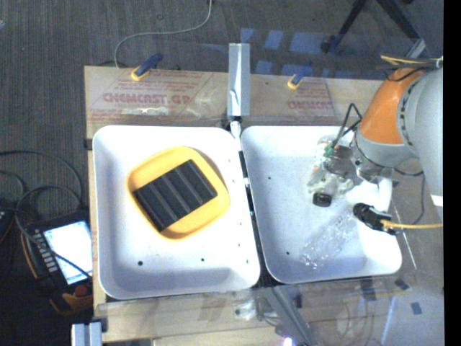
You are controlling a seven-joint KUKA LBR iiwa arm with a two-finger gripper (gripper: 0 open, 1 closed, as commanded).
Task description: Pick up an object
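Observation:
A yellow, rounded-square object with a black ribbed top lies tilted in the left bin. A crumpled clear plastic piece rests on the floor of the right bin, toward its front. My gripper hangs over the right bin's middle right, just above and behind the clear plastic. A small dark round part shows at its lower tip. The grey arm with its orange band comes in from the right, over the bin's rim.
The bins stand side by side on a wooden board, with a metal strip between them at the back. A black cable connector dangles beside the gripper. A tablet lies on the floor at the left.

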